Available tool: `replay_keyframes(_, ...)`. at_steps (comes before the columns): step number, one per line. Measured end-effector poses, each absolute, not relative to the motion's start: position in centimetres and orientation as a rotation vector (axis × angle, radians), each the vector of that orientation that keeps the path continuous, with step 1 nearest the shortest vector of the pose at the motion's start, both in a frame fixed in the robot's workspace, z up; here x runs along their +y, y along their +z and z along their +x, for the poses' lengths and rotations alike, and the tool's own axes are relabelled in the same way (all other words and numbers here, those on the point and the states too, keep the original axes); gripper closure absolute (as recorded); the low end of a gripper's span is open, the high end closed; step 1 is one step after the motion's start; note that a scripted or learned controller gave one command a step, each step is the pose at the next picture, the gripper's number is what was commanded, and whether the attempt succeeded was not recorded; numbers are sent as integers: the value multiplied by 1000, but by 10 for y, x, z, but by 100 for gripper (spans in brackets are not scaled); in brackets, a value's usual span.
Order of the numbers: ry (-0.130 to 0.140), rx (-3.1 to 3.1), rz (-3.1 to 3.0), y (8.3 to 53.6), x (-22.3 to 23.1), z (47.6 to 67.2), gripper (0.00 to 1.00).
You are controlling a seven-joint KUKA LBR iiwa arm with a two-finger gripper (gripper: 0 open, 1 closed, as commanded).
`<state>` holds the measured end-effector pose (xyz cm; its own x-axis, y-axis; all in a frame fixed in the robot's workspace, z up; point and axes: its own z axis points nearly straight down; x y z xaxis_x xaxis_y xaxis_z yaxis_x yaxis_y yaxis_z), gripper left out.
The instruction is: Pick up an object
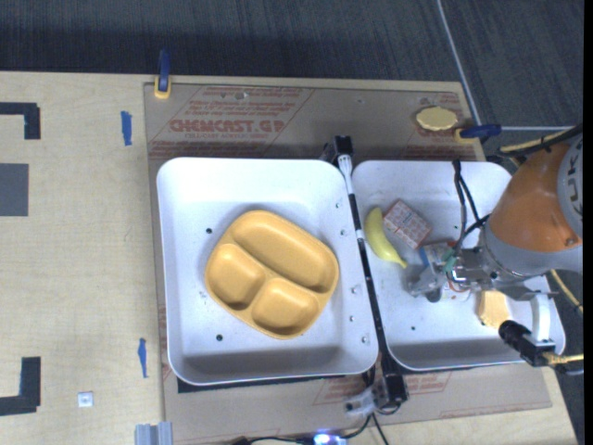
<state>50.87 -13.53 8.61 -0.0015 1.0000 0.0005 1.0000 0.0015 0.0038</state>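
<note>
two bins; gripper low beside banana, mid-bin.

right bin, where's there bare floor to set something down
In the right bin, the front-left floor is bare, bordered by the divider wall and front rim; so is the strip behind the small box. The middle is crowded: banana, box and the pincer.
</note>
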Motion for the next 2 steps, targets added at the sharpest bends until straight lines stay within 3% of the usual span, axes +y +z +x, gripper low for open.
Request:
replay_keyframes(1, 5, 2220, 2218, 86, -94, 482, 0)
replay_keyframes(2, 8, 2216, 2217, 96, -95, 483, 100)
